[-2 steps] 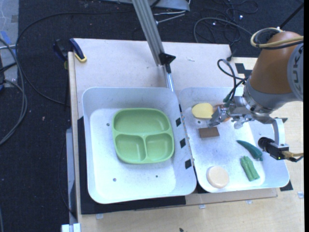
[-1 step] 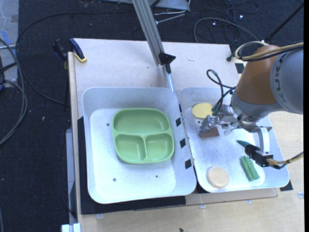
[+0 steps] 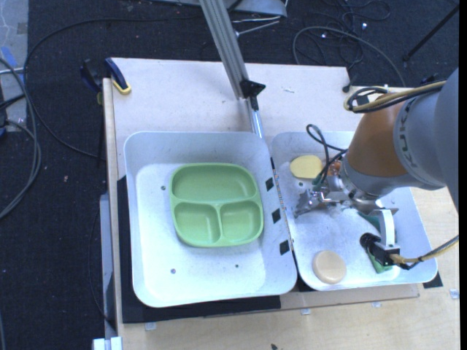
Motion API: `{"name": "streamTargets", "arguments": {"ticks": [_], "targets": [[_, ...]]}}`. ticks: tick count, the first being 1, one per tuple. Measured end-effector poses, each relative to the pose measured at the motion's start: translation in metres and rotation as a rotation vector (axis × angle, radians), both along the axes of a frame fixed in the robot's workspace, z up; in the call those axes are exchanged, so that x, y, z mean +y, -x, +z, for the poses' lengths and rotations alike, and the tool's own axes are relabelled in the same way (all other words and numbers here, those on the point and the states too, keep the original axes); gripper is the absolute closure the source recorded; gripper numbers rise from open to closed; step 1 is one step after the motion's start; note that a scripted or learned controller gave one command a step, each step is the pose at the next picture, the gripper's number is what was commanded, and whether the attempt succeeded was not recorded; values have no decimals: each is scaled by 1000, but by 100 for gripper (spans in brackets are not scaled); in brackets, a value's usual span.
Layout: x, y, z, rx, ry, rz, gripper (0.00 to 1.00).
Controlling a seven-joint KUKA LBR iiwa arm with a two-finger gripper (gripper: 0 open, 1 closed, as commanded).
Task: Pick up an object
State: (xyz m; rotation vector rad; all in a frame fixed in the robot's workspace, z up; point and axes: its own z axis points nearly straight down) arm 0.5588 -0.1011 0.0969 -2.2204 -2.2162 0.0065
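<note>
The gripper (image 3: 305,204) was seen low in the right bin (image 3: 419,217), jaw state indeterminable. The yellow disc (image 3: 306,167) lay just behind it; the cream round piece (image 3: 329,266) lay nearer the front edge.

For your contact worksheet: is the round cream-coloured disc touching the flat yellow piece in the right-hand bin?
Apart. The camera view shows bare white bin floor between the round cream-coloured disc and the flat yellow piece.

Two white bins (image 3: 146,217) are sitting side by side on the worktop (image 3: 175,93). Black cables (image 3: 44,122) are trailing over the dark floor (image 3: 58,20).
</note>
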Motion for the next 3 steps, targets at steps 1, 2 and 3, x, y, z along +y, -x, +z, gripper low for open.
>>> {"name": "streamTargets", "arguments": {"ticks": [1, 2, 3], "targets": [[1, -2, 14, -6, 0, 0, 100], [-7, -9, 62, -10, 1, 2, 100], [-7, -10, 110, -11, 1, 4, 100]]}}
